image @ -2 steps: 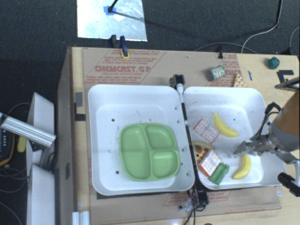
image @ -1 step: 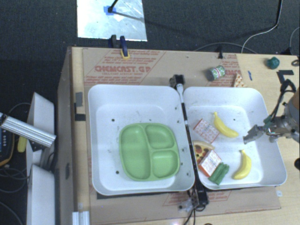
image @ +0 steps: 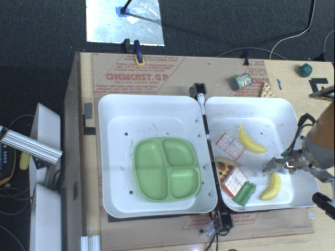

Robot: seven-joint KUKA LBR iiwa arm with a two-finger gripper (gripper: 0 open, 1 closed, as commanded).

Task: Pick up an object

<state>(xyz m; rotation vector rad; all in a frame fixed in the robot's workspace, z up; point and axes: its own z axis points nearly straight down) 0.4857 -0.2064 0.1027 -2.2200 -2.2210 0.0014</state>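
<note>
Lower banana (image: 271, 186) lies near-upright, tip toward tool (image: 277, 165).

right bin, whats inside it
The right bin holds two bananas, two red-patterned packets, a pizza slice toy and a green block. The gripper covers part of the floor.

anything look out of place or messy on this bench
Slightly. A small green-and-white can lies tipped on the brown board behind the right bin. Inside that bin, two toy bananas and cards lie loosely scattered. The green divided plate sits flat.
</note>
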